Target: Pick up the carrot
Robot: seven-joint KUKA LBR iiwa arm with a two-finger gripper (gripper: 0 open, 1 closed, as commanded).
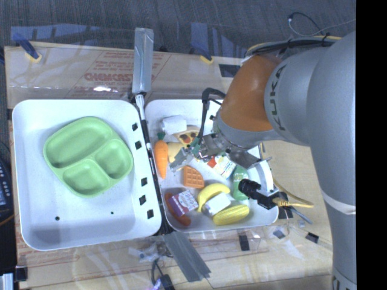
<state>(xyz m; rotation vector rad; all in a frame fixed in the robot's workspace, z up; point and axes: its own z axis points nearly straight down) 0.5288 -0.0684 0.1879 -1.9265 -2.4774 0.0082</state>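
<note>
Black letters "KU" of a brand name, running sideways on the grey metal robot arm (pixel 314 95) just beside its orange band, faint red printing on the clear plastic sheet (pixel 91 74) behind the bins, perhaps starting "CHEM", otherwise too blurred to read

You have two white bins: the left bin (pixel 24 162) and the right bin (pixel 181 106). You see one green divided plate (pixel 87 156), well away from the gripper (pixel 196 150). Close beside the gripper you can count one carrot (pixel 161 157), one waffle (pixel 193 177) and one white block (pixel 173 125). Further from it lie one banana (pixel 213 192), one corn cob (pixel 231 214) and one dark red item (pixel 177 205). One arm (pixel 302 89) reaches in. The remaining small pieces are too jumbled for you to count.
</note>
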